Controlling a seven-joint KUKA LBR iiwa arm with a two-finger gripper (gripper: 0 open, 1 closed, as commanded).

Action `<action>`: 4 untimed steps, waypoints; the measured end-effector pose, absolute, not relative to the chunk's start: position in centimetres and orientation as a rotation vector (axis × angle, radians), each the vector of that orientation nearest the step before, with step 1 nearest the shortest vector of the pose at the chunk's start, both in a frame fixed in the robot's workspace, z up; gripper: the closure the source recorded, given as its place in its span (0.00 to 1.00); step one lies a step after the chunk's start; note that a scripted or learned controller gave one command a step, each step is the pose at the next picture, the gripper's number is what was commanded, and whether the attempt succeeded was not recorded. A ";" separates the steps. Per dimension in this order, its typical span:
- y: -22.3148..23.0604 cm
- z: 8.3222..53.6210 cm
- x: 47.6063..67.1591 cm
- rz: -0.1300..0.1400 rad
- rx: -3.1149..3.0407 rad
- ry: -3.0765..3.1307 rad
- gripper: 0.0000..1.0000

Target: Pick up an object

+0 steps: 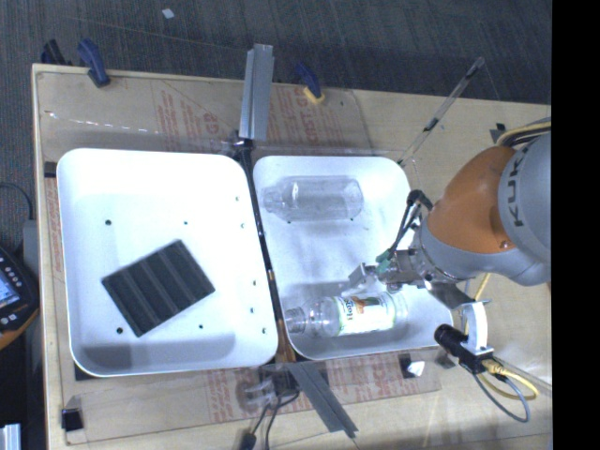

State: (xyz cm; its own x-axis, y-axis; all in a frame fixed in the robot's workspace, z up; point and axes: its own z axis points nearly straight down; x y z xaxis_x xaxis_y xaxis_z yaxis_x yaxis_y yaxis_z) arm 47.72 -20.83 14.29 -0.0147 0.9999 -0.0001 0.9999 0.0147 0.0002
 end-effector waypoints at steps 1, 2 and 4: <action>-14.9 9.2 47.8 0.002 1.940 2.473 0.00; -16.2 9.2 54.3 -0.002 2.058 2.377 0.00; -17.1 13.5 47.7 -0.002 2.140 2.303 0.00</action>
